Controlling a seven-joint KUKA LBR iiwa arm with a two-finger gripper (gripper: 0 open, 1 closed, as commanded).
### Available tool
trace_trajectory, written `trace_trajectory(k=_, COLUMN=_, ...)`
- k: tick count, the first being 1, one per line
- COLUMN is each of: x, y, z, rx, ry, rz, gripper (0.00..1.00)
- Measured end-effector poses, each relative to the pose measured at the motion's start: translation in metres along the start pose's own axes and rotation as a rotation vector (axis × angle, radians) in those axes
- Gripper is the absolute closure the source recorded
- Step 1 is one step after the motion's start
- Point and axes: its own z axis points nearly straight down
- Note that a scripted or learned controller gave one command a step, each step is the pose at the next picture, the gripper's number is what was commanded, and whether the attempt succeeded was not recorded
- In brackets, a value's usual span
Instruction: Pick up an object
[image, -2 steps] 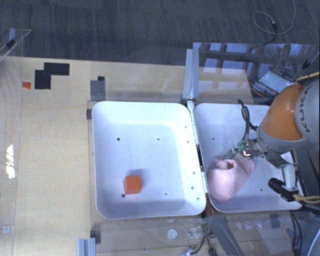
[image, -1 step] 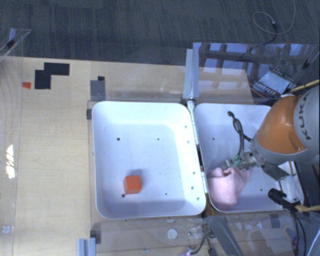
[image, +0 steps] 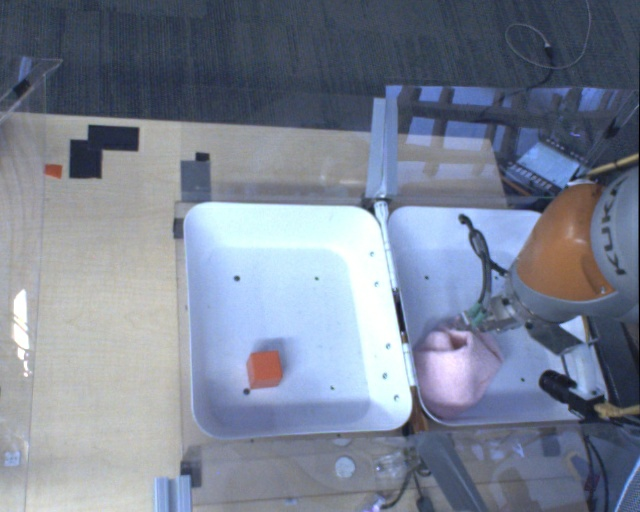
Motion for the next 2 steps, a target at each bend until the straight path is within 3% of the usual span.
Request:
trace_trajectory(k=1, x=0.0, y=0.0, z=0.0, rx=0.0, ry=0.0, rz=0.0, gripper=0.0)
trace_trajectory(k=2, x=0.01, y=-0.002, z=0.013, rx=0.014, ry=0.005, rz=0.008, gripper=0.0)
